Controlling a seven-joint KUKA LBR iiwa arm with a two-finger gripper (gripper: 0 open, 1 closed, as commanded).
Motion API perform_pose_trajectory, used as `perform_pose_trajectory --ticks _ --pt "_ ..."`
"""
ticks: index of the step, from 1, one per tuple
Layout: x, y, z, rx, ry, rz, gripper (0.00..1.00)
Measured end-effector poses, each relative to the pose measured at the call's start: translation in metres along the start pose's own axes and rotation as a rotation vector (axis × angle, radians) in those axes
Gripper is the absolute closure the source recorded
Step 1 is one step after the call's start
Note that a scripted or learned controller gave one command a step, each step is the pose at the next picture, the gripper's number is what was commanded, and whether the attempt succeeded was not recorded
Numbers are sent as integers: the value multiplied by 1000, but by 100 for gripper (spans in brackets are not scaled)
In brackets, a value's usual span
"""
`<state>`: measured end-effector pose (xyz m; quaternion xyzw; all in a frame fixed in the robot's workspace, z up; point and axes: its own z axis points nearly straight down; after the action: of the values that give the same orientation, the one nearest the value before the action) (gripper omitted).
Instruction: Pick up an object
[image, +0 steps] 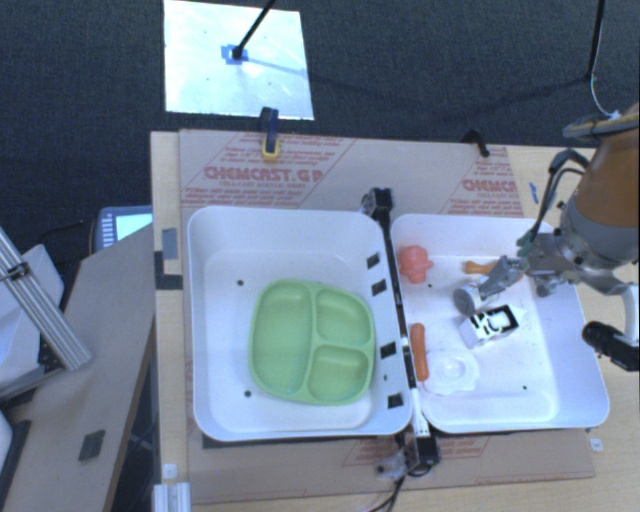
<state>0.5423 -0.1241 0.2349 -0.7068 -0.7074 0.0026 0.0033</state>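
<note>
Camera view: gripper (478, 296) over right bin (570, 400), finger spread indiscernible; black-and-white block (492, 324) just below fingertips, touching or apart unclear.

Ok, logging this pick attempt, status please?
Gripper low in right bin, nothing seen held. Black-and-white object just below it. Clear lid and orange stick nearby, not blocking.

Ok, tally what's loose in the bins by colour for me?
Green: 1, divided plate, left bin
Orange or pink: 3, lump, stick, small piece
Black-and-white: 1, block
Clear: 1, round piece
Total: 6
</note>
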Motion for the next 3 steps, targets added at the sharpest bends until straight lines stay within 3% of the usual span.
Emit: perform_pose_trajectory --ticks 1,3 --pt "0 2 -5 -10 -2 -2 0" --pt "-4 -6 84 -5 -1 0 0"
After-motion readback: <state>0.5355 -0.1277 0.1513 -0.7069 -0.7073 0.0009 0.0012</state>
